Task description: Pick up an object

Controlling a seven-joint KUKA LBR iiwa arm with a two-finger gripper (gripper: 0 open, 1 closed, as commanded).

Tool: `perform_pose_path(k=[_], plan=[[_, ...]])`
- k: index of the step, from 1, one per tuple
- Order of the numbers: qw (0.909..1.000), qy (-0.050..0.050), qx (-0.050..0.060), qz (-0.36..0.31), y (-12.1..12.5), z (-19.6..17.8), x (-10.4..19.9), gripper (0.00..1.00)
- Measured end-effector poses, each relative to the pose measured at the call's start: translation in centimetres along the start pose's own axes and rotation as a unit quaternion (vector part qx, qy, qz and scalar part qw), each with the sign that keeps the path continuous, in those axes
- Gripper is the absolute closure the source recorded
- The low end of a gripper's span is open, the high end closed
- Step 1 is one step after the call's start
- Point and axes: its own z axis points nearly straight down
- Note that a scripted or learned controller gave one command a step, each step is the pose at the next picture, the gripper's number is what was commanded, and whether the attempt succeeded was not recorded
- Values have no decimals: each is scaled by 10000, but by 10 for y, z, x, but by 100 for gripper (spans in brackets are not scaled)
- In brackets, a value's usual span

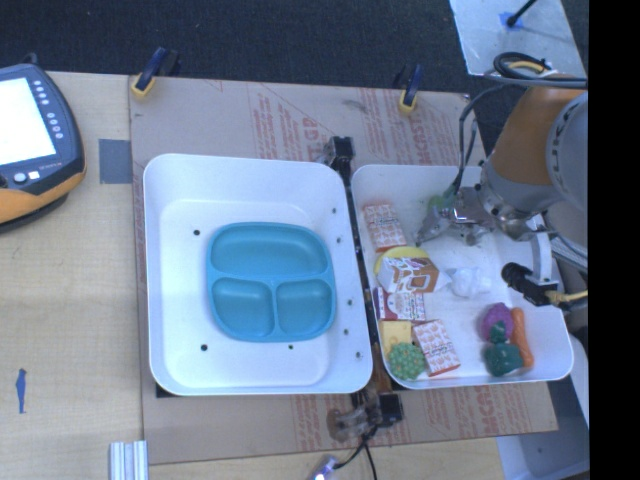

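The right white bin (560, 366) holds several small objects. Among them are a red-and-white packet (383, 225), an orange and brown carton (408, 273) and a white crumpled lump (467, 282). A purple toy (495, 320), an orange carrot (518, 333) and a green toy (503, 358) lie at the front right. A green knobbly ball (405, 360), a yellow block (396, 333) and another red-and-white packet (437, 348) lie at the front left. My gripper (450, 232) hangs over the bin's far part, open, with nothing between its fingers. A small green piece (440, 205) lies just behind it.
The left white bin (160, 268) holds a blue three-compartment plate (270, 278). A tablet-like pendant (30, 138) rests on the bench at far left. Clamps (150, 73) grip the board's far edge. The arm's orange band (525, 138) and cables (535, 283) overhang the right bin's right side.
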Motion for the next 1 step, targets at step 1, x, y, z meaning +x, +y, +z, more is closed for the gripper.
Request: perform_pose_path(k=[1], plan=[[10000,17,67,36,34,1,3,0]])
